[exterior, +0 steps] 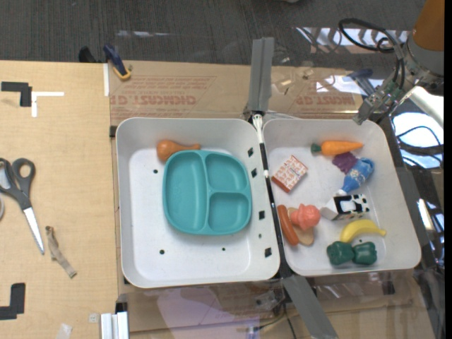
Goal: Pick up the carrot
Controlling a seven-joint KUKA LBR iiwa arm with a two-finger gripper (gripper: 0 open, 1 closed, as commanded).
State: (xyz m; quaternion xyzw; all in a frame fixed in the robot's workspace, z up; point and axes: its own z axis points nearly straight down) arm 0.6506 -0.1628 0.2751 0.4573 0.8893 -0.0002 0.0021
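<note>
Your target, the carrot (339, 147), lies in the right bin (395, 189), close under that bin's far wall and a little toward its middle. Its long axis runs nearly parallel to that far wall: the orange body tapers toward the bin's outer side, and the small green top end points toward the divider between the two bins.

The gripper (373, 108) sits just outside the right bin's far outer corner, above the rim and not over the bin floor. From the gripper, the carrot lies inward and slightly nearer the camera, with the bin's far wall between them. The arm (427, 20) enters from the same corner. You cannot tell from this view whether the fingers are spread or pressed together; the tip is small and blurred against the clutter behind it. Nothing is seen between them.

Clearances around the carrot:
- Far side: the bin wall is near, leaving a narrow strip for a finger.
- Near side: a purple toy (345, 162) lies just beside the carrot's tapered half, with a blue toy (358, 173) touching that.
- Toward the divider: open white floor past the green end.

In my judgement the pick has not yet begun. A grasp across the carrot's width near its thicker, greener half looks the cleaner option, since the tapered half is crowded by the purple toy.
</note>
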